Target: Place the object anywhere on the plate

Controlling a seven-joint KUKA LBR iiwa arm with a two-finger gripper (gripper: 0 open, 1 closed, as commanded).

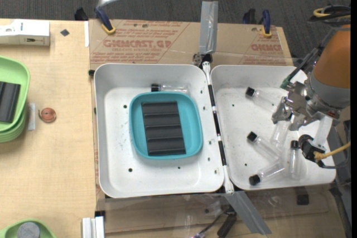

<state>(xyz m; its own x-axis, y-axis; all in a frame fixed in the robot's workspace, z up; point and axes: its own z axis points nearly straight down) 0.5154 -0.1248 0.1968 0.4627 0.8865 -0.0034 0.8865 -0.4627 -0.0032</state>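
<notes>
You see two white bins side by side on the bench: the left bin [109,136] holds a teal plate [165,125] with a dark ribbed insert [163,127] sitting square in its middle, and the right bin [234,164] carries a scatter of clear vials with black caps. One vial [257,93] lies near the back of that bin, another [262,144] lies toward the middle, a third [266,173] lies near the front wall, and one more [294,159] stands close to the right-hand side. A further clear vial [170,87] rests in the left bin just behind the plate, touching neither the insert nor the plate's inner face as far as you can judge. The arm [334,64] reaches in from the right, its orange band above the wrist, and the gripper [290,111] hangs over the right side of the right bin, above the vials there. You cannot tell from this slant how its jaws stand or whether it has hold of anything. Nothing but the insert lies on the plate.
</notes>
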